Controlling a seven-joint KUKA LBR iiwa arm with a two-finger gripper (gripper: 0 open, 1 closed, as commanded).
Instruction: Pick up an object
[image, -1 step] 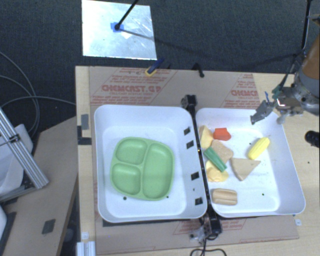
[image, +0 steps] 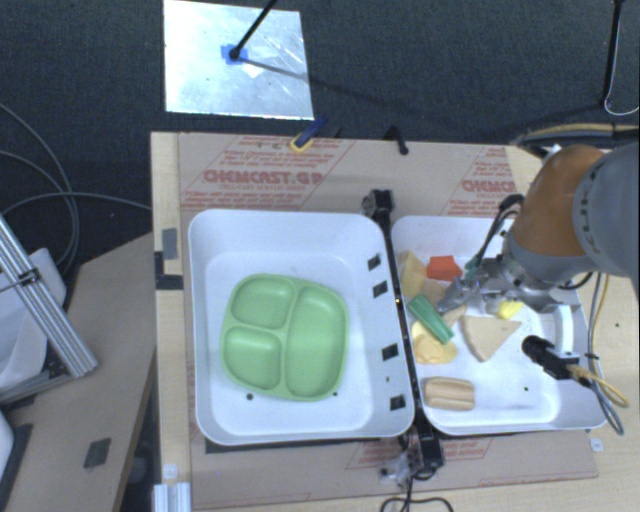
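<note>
In the right bin, a tan bread roll lies nearest, at about 7 o'clock from the bin's middle. Above it sit a pale yellow piece and a green stick, with a cream wedge at their 3 o'clock. The gripper hovers just over the green stick; whether it is open or closed cannot be told. An orange block lies at its 11 o'clock. Far left, the other bin holds a green divided plate.
</note>
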